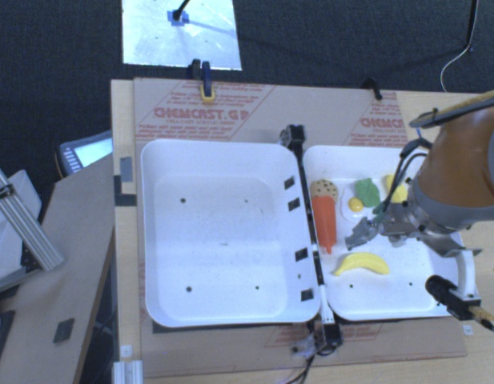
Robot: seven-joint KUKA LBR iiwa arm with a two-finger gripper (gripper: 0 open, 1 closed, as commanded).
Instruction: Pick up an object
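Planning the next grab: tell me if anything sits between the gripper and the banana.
Nothing visible does. The gripper hangs just above the banana in the right bin; the carrot lies off to the side, by the divider.

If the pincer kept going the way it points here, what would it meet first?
Probably the carrot: the pincer points toward the view's left and slightly down, above the right bin. Its height is unclear, so it may meet the bin floor near the banana instead.
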